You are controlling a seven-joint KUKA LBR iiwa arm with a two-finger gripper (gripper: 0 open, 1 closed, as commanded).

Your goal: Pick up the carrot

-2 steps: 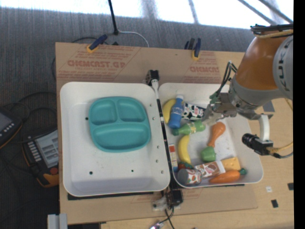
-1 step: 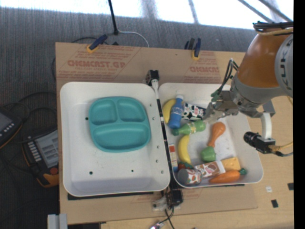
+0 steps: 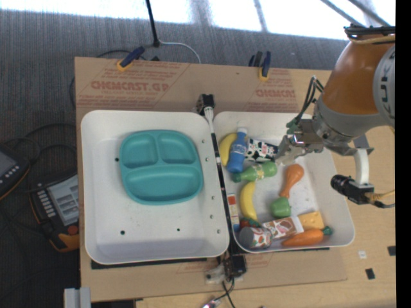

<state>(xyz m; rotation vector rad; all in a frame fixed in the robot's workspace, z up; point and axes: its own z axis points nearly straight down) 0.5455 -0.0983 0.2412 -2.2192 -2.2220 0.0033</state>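
The left white bin (image 3: pixel 96 191) holds a teal divided plate (image 3: pixel 162 166), lying flat a little toward the far side, with three compartments facing up. Across the rim where the bins meet, the right white bin (image 3: pixel 340 220) is crowded with toy food. At its left side a yellow banana (image 3: pixel 225 147) lies at the far end with a blue bottle (image 3: pixel 237 151) leaning across it, and a second banana (image 3: pixel 247 201) lies nearer, running along the rim. Just right of the bottle sits a black-and-white cow-patterned carton (image 3: pixel 262 150), and below it a green bottle (image 3: pixel 259 171) lies on its side. In the near part a printed snack packet (image 3: pixel 273 230) rests against the front wall. Right of centre, an orange chicken drumstick (image 3: pixel 291 179) stands over a small green pepper (image 3: pixel 280 206). The carrot (image 3: pixel 304 238), orange with a green tip, lies on its side along the near wall at the right corner, touching the packet and just in front of a yellow cheese wedge (image 3: pixel 312 220). The gripper (image 3: pixel 297 140) hangs over the far middle of this bin, above the carton and drumstick and well apart from the carrot; whether it is released or clenched cannot be told.
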